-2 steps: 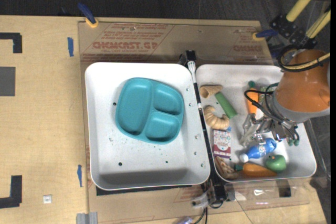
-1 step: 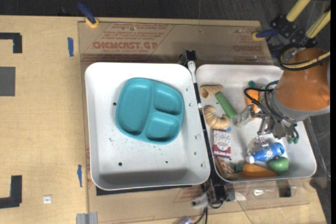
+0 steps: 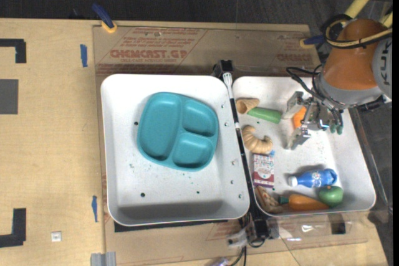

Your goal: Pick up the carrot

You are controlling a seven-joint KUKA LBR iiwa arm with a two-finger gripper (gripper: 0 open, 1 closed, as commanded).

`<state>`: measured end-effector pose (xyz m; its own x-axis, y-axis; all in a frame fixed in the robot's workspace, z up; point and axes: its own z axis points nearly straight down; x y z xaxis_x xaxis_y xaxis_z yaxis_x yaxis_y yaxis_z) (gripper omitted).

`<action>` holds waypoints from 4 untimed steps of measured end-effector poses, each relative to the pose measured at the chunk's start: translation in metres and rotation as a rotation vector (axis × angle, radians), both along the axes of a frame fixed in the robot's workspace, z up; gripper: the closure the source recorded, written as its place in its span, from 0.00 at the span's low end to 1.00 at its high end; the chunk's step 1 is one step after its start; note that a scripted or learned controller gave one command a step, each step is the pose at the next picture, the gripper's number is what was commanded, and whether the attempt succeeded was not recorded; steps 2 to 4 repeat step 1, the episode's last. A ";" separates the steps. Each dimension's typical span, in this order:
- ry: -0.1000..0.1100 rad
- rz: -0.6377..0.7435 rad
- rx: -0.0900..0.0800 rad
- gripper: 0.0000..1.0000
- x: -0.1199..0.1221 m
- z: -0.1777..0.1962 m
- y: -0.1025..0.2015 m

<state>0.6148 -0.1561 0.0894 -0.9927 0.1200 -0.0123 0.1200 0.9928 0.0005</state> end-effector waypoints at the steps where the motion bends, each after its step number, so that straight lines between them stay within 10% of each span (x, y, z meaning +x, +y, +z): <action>1: -0.014 0.002 -0.003 1.00 0.004 0.014 0.000; 4: -0.014 0.002 -0.003 1.00 0.004 0.014 0.000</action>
